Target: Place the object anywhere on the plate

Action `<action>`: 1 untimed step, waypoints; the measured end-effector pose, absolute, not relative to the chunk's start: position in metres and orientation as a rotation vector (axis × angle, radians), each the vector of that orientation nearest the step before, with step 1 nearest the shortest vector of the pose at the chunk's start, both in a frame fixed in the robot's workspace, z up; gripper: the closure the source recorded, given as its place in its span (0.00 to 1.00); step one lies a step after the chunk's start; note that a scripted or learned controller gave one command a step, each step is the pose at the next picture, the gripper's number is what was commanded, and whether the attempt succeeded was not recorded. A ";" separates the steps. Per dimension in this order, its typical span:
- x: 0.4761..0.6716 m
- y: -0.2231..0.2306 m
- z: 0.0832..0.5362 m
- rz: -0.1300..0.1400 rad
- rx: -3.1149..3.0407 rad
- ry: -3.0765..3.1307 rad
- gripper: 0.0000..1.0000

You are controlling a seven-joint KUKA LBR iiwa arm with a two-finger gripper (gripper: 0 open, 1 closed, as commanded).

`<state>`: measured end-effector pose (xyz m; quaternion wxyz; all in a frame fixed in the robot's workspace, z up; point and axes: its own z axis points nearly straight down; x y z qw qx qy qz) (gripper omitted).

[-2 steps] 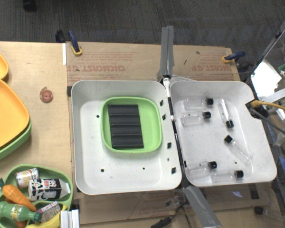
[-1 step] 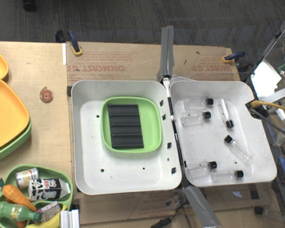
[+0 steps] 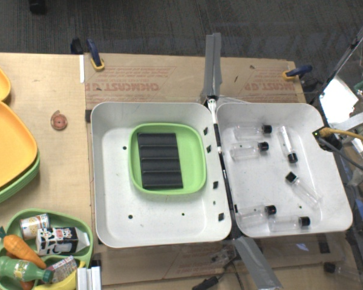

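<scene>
A square green plate lies in the left white bin, slightly toward its back. A black ridged block rests flat on the plate and covers most of its middle. In the right white bin several clear plastic vials with black caps lie scattered. One vial lies near the back left, another vial points front to back, and a third vial lies near the right wall. More vials lie along the front wall.
Stacked yellow and green plates sit on the wooden bench at the left. A green bowl of toy food stands at the front left. A grey metal bar rises behind the bins' seam. A yellow cable and fittings crowd the right edge.
</scene>
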<state>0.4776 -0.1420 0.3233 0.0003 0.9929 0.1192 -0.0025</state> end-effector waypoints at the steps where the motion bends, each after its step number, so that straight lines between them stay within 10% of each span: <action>1: 0.478 -0.142 0.323 -0.008 3.119 0.374 0.00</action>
